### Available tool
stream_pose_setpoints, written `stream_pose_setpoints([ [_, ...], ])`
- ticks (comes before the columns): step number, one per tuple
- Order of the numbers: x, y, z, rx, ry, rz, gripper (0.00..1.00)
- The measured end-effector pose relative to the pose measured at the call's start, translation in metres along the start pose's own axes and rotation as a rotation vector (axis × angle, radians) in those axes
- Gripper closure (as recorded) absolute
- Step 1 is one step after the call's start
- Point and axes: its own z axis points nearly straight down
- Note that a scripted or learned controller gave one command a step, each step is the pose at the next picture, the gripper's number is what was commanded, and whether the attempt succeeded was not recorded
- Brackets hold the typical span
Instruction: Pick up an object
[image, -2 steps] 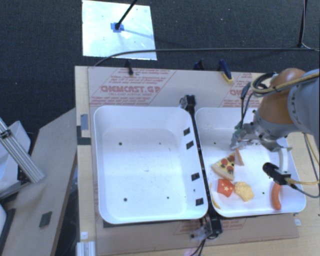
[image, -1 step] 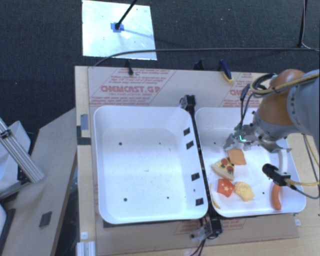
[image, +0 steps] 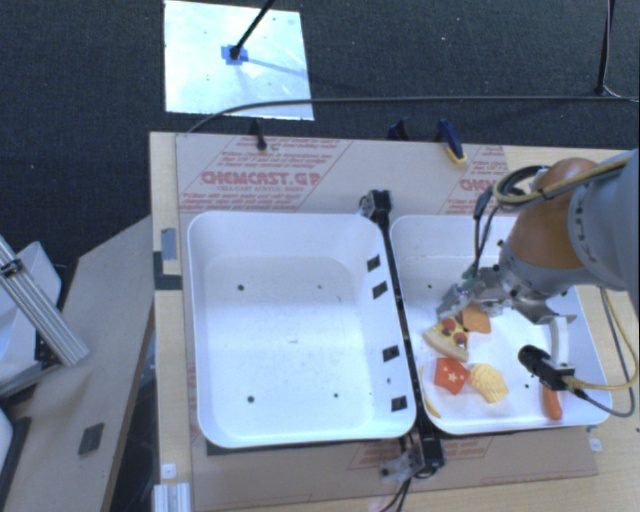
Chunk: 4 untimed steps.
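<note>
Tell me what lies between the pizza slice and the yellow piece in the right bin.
In the camera view, a red piece lies between the pizza slice and the yellow piece, close beside the latter.

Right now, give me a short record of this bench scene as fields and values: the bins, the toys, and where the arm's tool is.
bins: two shallow white plastic bins side by side, left bin, right bin
toys, all in right bin: pizza-slice toy; small orange piece; red block with a pale mark; yellow ridged shell-shaped toy; orange carrot-like stick
arm: grey with orange band, reaching in from the right
tool: low over the right bin, just above the pizza slice
tool state: cannot tell
</note>
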Motion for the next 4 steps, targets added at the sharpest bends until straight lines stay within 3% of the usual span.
stream_pose_setpoints([
  [1,-0.001,0.003,-0.013,-0.008,-0.003,0.0,1.0],
  [2,0.052,0.015,-0.105,-0.008,0.003,-0.01,1.0],
  [3,0.101,0.079,-0.1,-0.004,0.001,-0.01,1.0],
  [4,0.152,-0.028,-0.115,0.009,0.005,-0.009,1.0],
])
